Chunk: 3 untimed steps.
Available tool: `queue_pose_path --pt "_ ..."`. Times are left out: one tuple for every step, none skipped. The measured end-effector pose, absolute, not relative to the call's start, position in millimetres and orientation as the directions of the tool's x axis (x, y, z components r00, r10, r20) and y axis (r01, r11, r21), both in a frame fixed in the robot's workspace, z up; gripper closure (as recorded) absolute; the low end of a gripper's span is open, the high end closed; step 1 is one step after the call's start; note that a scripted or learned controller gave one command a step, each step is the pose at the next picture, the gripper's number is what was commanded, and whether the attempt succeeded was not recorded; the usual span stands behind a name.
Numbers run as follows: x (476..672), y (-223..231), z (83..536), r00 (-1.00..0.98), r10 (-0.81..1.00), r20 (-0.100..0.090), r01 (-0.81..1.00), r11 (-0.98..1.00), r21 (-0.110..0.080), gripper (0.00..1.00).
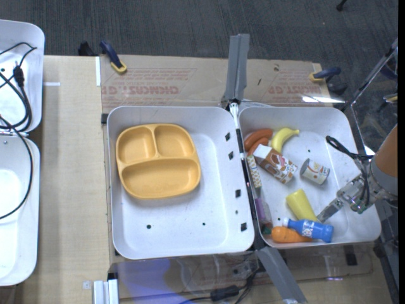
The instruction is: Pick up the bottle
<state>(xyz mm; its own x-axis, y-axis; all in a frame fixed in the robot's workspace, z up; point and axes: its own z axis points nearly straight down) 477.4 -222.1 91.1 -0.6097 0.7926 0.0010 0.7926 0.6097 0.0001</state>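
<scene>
The claw [330, 211] hangs low at the right bin's [345, 118] right side, its fingers too small and blurred to call wide or narrow, and nothing sits between them. The blue bottle [311, 229] lies on its side just below and left of the claw, close but apart, with the carrot [286, 234] touching its far end. One yellow cup [300, 202] lies just left of the claw. Further up-left: one can [314, 171], one carton [275, 163], one banana [283, 138], one sausage [257, 137]. Well away left, one orange plate [158, 160] rests in the left bin [183, 233].
</scene>
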Motion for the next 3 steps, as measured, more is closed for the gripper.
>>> queue_pose_path --pt "478.1 -221.9 99.9 -0.608 0.794 0.0 0.794 0.608 0.002 1.0" --pt "478.1 -222.0 99.9 -0.608 0.794 0.0 0.794 0.608 0.001 0.0" --pt "479.8 -149.4 92.8 -0.31 0.951 -0.004 0.951 0.31 0.005 0.0"
